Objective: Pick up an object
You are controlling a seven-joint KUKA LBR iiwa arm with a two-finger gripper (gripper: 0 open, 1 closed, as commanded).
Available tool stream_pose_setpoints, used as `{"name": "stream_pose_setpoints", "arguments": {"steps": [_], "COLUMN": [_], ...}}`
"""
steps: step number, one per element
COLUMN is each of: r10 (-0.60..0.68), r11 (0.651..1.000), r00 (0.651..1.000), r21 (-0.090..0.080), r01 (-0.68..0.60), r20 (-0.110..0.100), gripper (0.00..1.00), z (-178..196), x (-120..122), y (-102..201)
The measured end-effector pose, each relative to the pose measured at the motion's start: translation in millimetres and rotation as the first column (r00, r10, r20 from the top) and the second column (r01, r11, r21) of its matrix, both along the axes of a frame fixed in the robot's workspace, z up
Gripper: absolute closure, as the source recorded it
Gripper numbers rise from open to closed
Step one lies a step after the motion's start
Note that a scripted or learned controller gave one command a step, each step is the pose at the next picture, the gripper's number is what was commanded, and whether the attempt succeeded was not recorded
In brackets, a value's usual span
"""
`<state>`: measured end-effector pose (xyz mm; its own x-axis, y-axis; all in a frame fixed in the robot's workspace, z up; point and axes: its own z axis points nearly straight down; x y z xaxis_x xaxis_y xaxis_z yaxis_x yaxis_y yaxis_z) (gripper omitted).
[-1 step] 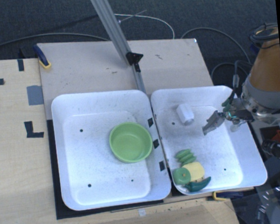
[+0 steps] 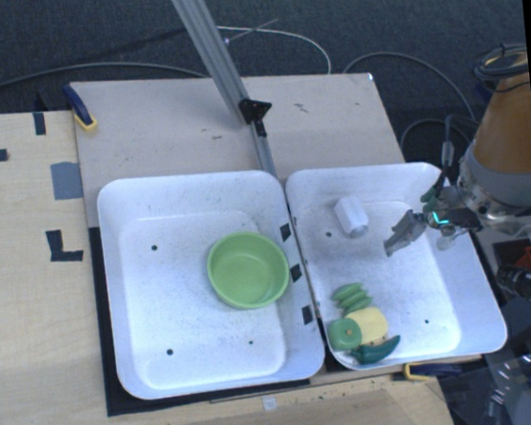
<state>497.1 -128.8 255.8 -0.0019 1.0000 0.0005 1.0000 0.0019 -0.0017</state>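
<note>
Two white bins (image 2: 121, 269) sit side by side; at 3 o'clock the gripper (image 2: 402, 236) hovers, fingers spread, near a white cup (image 2: 351, 215).

No readable text, labels, brands or numbers anywhere; dark tape marks on the bench (image 2: 17, 186) form shapes only, not letters or signs.

Grey arm (image 2: 511, 167), orange band, dark pincer (image 2: 402, 235)
</note>
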Motion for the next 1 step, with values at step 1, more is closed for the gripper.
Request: {"name": "stream_pose_setpoints", "arguments": {"steps": [1], "r10": [-0.002], "r11": [1.000], "r00": [1.000], "r21": [0.000], "r01": [0.002], "r20": [-0.005], "gripper": [0.00], "z": [-47.7], "x": [-5.8], "y": [-6.4]}}
